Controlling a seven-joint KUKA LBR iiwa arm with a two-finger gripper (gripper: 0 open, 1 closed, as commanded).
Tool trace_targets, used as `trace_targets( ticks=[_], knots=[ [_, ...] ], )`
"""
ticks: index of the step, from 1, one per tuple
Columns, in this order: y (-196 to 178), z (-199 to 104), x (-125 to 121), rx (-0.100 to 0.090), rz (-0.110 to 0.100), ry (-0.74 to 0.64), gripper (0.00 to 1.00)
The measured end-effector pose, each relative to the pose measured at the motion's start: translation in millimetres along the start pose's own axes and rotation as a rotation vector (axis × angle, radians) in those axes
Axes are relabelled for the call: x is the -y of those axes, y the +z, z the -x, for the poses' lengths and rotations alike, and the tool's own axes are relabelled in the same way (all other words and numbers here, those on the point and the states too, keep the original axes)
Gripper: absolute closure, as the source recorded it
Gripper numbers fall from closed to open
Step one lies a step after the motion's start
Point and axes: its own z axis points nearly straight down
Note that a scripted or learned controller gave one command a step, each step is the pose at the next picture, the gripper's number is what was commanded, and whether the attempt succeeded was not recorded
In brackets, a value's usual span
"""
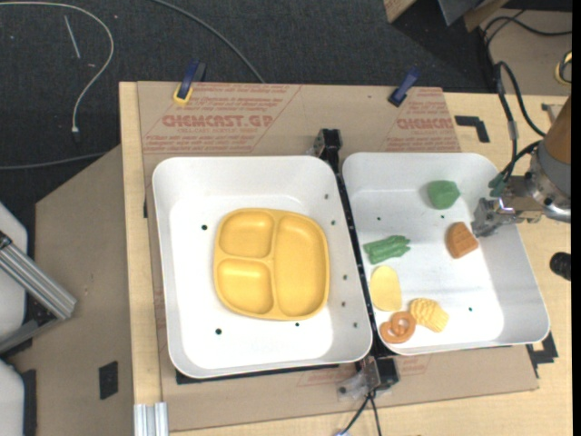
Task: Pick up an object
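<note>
The right bin (517, 289) holds several toy foods: a round green piece (442, 193), a green pepper-like piece (387, 247), a brown bread-like piece (461, 241), a pale yellow slice (386, 288), an orange pretzel (397, 327) and a yellow crinkled piece (428, 314). My gripper (486, 214) hangs over the right bin's right side, just up and right of the brown piece. Nothing is visibly held.
The left bin (182, 198) carries a yellow divided plate (272, 263) in its middle. A black clamp (328, 142) sits between the bins at the back. Blue clips (189, 80) pin the cardboard base. Cables run near the arm at the right.
</note>
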Motion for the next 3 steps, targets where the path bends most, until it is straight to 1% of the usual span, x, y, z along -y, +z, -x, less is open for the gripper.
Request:
trace_targets(
  ticks=[1, 2, 3],
  knots=[
    [-2, 0, -1, -0.002, -0.006, 0.0, 1.0],
    [0, -61, -2, -0.007, -0.01, -0.005, 1.0],
    [-9, -118, -13, -0.004, -0.006, -0.006, 1.0]
  ],
)
